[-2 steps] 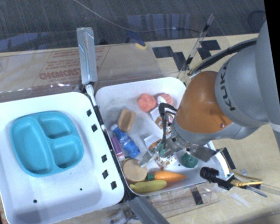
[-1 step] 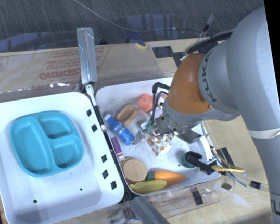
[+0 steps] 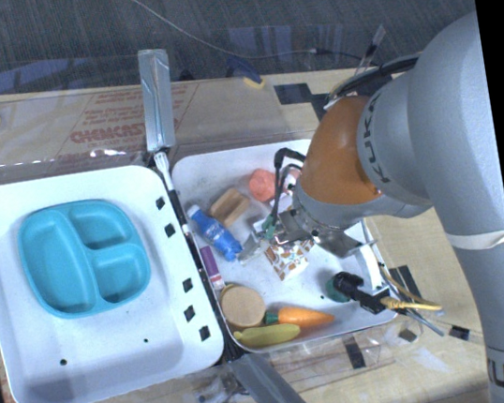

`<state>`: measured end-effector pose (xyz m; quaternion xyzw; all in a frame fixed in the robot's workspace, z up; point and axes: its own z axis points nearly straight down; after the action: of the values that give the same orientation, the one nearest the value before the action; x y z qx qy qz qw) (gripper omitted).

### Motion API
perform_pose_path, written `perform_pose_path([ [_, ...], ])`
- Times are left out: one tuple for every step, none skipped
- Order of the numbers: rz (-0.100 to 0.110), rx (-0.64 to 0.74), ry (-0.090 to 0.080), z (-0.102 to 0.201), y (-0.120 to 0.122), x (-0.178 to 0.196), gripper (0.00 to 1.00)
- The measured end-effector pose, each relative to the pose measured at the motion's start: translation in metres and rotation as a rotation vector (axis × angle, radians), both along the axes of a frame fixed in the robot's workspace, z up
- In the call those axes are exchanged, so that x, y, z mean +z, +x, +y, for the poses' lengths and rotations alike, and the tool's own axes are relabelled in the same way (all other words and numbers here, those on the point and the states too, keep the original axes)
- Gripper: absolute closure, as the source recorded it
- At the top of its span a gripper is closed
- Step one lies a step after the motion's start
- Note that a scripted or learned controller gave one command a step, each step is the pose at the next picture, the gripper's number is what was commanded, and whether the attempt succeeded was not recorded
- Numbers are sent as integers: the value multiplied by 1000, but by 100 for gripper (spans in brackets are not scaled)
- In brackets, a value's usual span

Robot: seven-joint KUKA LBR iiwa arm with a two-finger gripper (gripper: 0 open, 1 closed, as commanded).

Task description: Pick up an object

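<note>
My gripper [image 3: 274, 232] hangs low over the middle of the right bin [image 3: 227, 164], reached in from the right under the orange wrist band. A small box with a red-and-white pattern [image 3: 290, 257] lies right below and beside it; I cannot tell whether they touch. To the gripper's left are a blue bottle [image 3: 214, 233] and a tan block [image 3: 231, 207]. A pink-red object [image 3: 261, 183] sits behind it. At the front of the bin are a round tan disc [image 3: 243, 305], a yellow banana [image 3: 267, 336] and an orange carrot [image 3: 305, 315].
The left bin [image 3: 33, 373] holds a light blue divided plate [image 3: 84, 255]. A thin purple stick [image 3: 211, 267] lies along the right bin's left wall. The arm's bulk covers the right bin's right side.
</note>
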<state>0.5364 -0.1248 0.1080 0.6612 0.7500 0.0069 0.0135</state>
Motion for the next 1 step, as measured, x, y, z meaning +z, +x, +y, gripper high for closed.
perform_pose_path([
  [15,-58,5,-2,41,7,0],
])
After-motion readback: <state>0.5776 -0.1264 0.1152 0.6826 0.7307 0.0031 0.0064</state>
